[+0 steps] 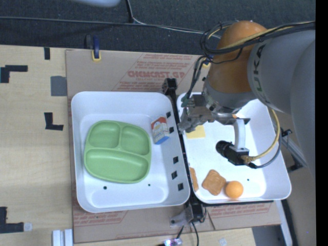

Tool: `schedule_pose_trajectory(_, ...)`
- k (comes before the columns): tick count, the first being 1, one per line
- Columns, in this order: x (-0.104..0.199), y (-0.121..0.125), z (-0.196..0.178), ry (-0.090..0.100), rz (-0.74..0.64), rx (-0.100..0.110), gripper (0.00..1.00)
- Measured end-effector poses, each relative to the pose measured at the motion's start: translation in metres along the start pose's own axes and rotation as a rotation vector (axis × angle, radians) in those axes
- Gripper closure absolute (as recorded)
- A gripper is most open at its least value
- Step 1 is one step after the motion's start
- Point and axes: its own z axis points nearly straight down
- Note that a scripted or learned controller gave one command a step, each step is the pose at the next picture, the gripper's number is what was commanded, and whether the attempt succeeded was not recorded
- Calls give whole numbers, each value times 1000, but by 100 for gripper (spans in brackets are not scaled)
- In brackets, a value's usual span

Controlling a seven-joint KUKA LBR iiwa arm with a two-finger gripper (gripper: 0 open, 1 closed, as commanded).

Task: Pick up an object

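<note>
The gripper (192, 118) hangs low over the right bin (266, 188), at its left edge, just above a yellow flat piece (196, 132); whether it is open or closed cannot be told. An orange ball (234, 189) and a tan biscuit-like piece (213, 182) lie near the front. The left bin (102, 199) holds a green divided plate (117, 151) and a small carton (160, 130).

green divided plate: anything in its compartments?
Empty. The green plate sits in the left bin; all three compartments show bare green.
</note>
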Motion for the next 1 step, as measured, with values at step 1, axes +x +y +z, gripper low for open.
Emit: schedule_pose_trajectory(1, 44, -9, 4, -2, 3, 1, 100)
